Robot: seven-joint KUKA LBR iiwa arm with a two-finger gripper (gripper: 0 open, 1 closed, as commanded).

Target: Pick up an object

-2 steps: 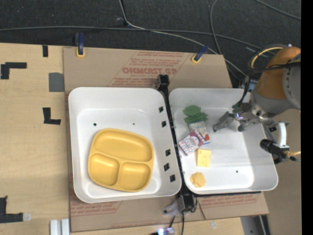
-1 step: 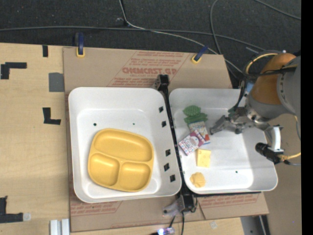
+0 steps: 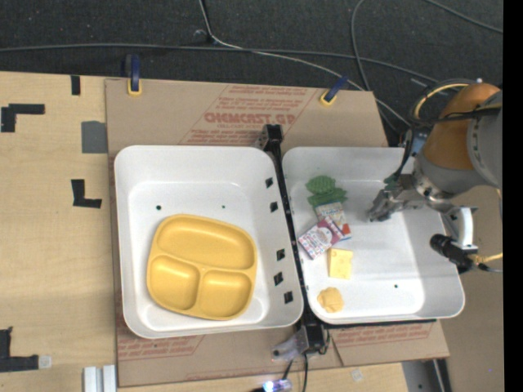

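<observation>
In the right bin (image 3: 409, 300) lie a green ridged piece (image 3: 324, 189), a small printed packet (image 3: 332, 218), a second packet in pink and white (image 3: 315, 239), a yellow square block (image 3: 340, 263) and a small orange-yellow lump (image 3: 331, 299). My gripper (image 3: 382, 207) hangs low over the right bin's upper middle, to the right of the green piece and the packets. I see nothing between its fingers. The grey arm with its orange band (image 3: 458, 129) reaches in from the right.
The left bin (image 3: 131, 178) holds a yellow divided plate (image 3: 201, 266). A black divider with clips (image 3: 279, 219) runs between the bins. Cardboard (image 3: 245, 113) lies under both, and cables cross the dark bench behind.
</observation>
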